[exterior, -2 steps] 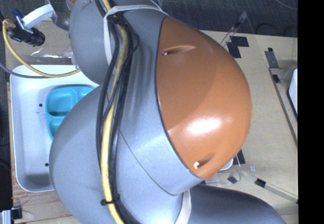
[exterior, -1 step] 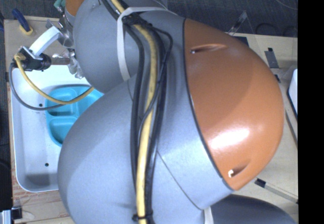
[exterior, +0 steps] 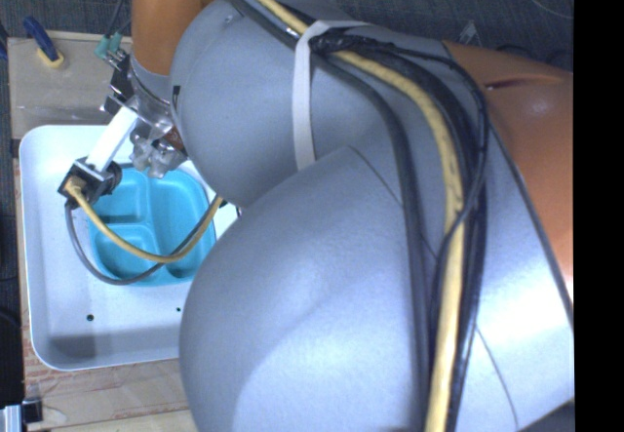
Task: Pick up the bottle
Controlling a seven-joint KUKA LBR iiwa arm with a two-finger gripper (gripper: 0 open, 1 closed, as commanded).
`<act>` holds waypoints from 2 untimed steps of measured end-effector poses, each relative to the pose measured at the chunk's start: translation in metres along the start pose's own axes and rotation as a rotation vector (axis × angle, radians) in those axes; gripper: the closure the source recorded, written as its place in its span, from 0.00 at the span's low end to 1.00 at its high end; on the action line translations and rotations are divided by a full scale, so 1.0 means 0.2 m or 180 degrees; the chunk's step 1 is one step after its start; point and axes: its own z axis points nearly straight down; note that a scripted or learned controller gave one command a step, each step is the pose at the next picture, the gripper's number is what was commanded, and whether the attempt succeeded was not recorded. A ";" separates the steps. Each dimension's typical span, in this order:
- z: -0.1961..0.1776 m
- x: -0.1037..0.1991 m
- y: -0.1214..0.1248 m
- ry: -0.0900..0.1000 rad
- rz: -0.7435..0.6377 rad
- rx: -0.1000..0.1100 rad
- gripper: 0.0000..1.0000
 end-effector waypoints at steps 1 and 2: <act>-0.08 0.08 0.08 0.0003 -0.0699 -0.0006 1.00; -0.66 0.17 0.17 0.0012 -0.1391 -0.0011 1.00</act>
